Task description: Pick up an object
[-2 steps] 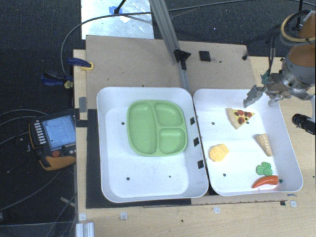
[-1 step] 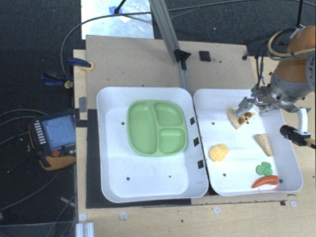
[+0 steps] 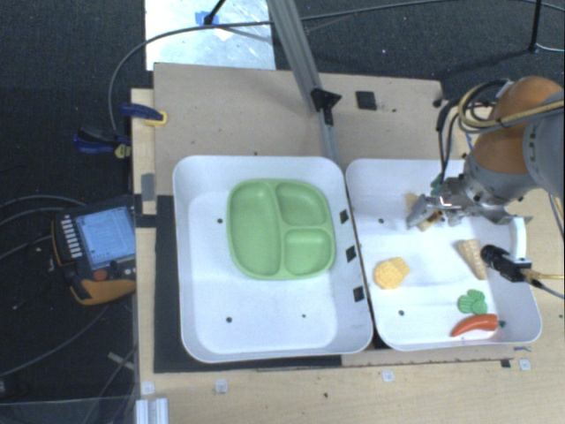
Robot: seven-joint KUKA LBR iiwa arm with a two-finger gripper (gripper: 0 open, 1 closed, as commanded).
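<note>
My gripper (image 3: 425,214) hangs low over the far part of the right bin (image 3: 530,312), reaching in from the right. A small tan object (image 3: 413,202) pokes out from under it on both sides. Nearer the front lie a yellow corn-like toy (image 3: 391,273), a tan cone-shaped piece (image 3: 472,257), a green leafy toy (image 3: 471,303) and a red-orange toy (image 3: 475,326). The grey arm with its orange band (image 3: 521,104) rises at the right edge.
The left bin (image 3: 203,325) holds a green divided plate (image 3: 281,228). A grey pole (image 3: 296,42) slants across the back of the bench. Cables loop above the arm's wrist, and a handheld device (image 3: 99,241) lies off the bench to the left.
</note>
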